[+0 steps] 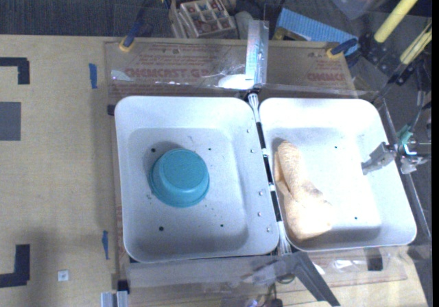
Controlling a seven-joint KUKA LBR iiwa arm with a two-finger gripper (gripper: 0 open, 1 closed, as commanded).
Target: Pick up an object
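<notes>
Against the nine o'clock wall of the right bin (394, 230) lies a tan, bread-like lump (298, 192), stretched from the wall's middle down toward six o'clock. At three o'clock of that lump, well apart from it at the bin's rim, sits the gripper (384, 156); whether it is open or closed cannot be told, and nothing shows in its grasp. At nine o'clock, the left bin (130, 120) holds an upturned blue bowl (180, 177) near its middle.
</notes>
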